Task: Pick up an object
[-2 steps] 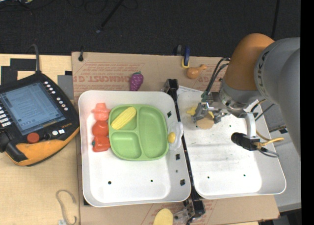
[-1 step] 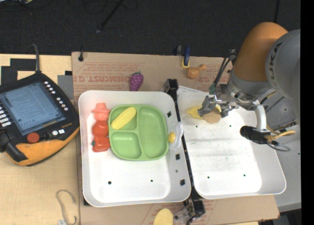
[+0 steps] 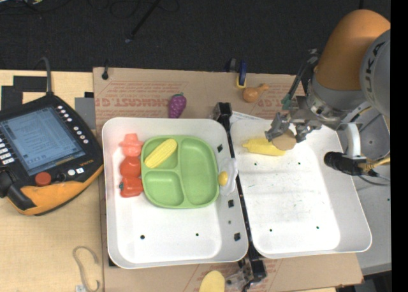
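Note:
My gripper hangs low over the far left corner of the right bin. A yellow banana-shaped toy lies on the bin floor just to its left. Directly under the gripper's tip sits a small tan rounded object, touching the toy's right end. Whether the gripper has hold of the tan object cannot be made out. In the left bin, a green divided plate carries a yellow corn cob. A red and pink toy figure lies left of the plate.
A small yellow piece rests by the plate's right rim. Behind the bins, on the cardboard, are a purple grape bunch and an orange toy. A teach pendant lies at the left. A yellow object sits below the bins.

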